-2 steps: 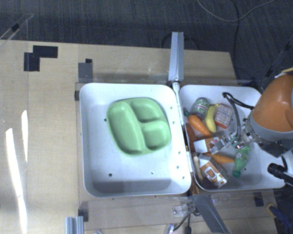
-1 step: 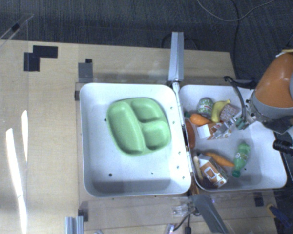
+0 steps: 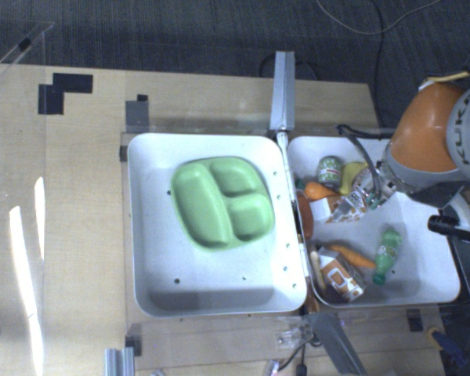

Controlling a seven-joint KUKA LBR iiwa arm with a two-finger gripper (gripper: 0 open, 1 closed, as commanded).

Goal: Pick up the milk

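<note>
Roughly at the middle of the right bin (image 3: 446, 292), the gripper (image 3: 359, 200) hangs low over the clutter, reaching in from 3 o'clock below the orange band (image 3: 423, 135) of the grey arm. Its tip is blurred against the items beneath it, so whether it is open or closed cannot be told, nor whether it has anything in its hold.

The milk (image 3: 341, 277), a small brown-and-white carton, lies on its side in the bin's 7 o'clock corner, well apart from the gripper and at 6 o'clock from it. Its long axis runs from about 10 o'clock to 4 o'clock; which end is the top cannot be made out.

Just beside the carton, at its 1 o'clock, lies an orange carrot (image 3: 354, 255), and past that, at 3 o'clock, a green bottle (image 3: 385, 254) lies nearly upright in the view. Nearer the gripper, at its 9 o'clock, sits a white box (image 3: 323, 208). At its 11 o'clock stands a green-labelled can (image 3: 329, 168), with a yellow item (image 3: 351, 175) beside it.

The left bin (image 3: 153, 288) holds a green divided tray (image 3: 222, 200).
</note>
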